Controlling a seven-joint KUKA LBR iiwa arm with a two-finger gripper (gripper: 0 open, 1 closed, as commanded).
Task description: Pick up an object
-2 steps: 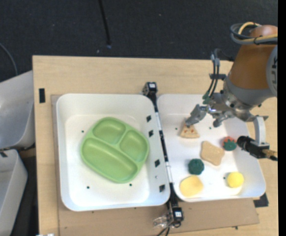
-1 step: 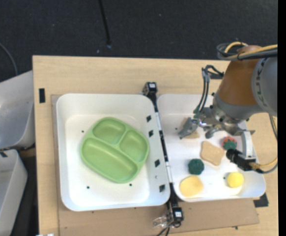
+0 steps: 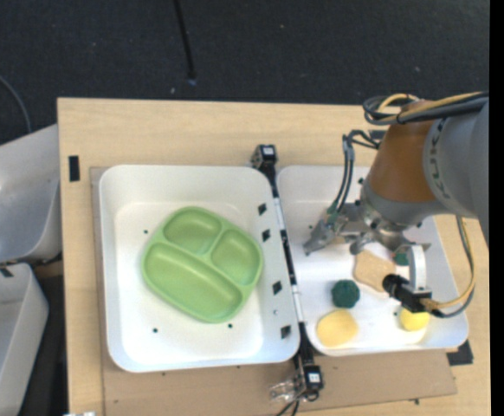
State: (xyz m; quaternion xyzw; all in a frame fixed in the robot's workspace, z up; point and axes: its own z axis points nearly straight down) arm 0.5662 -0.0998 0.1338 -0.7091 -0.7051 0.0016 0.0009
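Hovering at the frame's right, the gripper (image 3: 366, 239) hangs above a tan block (image 3: 375, 269) in the right bin (image 3: 313, 199), its finger state impossible to tell.

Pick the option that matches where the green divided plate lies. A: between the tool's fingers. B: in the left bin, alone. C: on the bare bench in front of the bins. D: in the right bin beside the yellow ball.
B: the green divided plate lies flat in the left bin, with nothing else beside it.
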